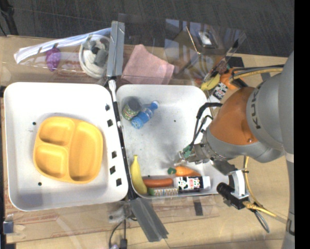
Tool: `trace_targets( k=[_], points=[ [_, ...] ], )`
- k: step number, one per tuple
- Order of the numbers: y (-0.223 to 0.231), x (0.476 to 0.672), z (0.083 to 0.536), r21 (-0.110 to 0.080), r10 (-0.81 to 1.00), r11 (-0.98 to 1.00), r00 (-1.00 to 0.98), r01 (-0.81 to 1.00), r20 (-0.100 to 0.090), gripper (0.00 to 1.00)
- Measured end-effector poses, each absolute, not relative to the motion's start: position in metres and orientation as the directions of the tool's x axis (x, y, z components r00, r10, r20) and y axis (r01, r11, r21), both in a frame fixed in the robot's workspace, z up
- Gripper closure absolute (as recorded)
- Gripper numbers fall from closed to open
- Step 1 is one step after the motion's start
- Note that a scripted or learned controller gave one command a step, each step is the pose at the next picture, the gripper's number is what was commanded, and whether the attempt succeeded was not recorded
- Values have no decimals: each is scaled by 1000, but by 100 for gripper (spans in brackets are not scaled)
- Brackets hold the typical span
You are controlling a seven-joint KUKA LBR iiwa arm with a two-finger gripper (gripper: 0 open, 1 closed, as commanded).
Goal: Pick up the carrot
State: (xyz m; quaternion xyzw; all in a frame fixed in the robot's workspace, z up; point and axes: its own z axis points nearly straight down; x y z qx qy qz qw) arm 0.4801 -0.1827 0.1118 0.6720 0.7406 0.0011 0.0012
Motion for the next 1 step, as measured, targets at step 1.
trace_targets(
  k=[1],
  points=[
    [-183, 479, 111, 1, 995, 97, -97, 995, 0, 0]
  ],
)
